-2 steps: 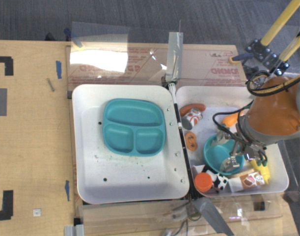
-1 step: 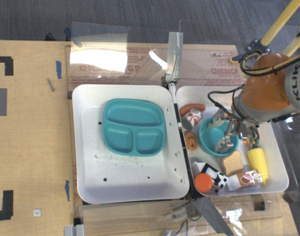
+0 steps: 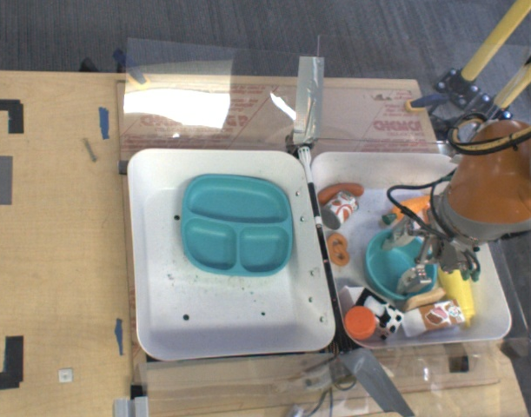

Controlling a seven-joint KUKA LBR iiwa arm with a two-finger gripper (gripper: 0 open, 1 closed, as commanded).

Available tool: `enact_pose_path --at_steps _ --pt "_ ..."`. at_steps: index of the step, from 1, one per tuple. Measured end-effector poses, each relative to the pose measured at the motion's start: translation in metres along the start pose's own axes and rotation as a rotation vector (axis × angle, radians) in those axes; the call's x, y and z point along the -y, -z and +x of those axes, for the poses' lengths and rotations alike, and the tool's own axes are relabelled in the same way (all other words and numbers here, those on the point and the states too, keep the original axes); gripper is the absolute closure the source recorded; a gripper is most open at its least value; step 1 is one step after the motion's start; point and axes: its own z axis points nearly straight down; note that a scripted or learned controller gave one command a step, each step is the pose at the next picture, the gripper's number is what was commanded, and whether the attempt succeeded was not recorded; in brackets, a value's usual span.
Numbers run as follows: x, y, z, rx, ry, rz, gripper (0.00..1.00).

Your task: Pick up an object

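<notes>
Gripper [image 3: 419, 263] down in right bin [image 3: 500, 320], over teal bowl [image 3: 388, 266]; can't tell finger state. Teal divided plate [image 3: 237, 224] in left bin [image 3: 152, 259].

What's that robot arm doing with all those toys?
The robot arm's gripper is reaching down into the right bin, just over a teal bowl. That bin is crowded with small toys, like a yellow bottle, an orange ball and a black-and-white toy. It is trying to pick one up, but I can't tell whether it has grabbed anything. The left bin holds a teal divided tray.
</notes>
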Motion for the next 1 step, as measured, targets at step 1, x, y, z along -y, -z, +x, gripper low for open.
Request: enact_pose_path --at_steps 1 --pt "-0.0192 -0.0014 -0.0738 0.001 -0.014 0.003 0.00"
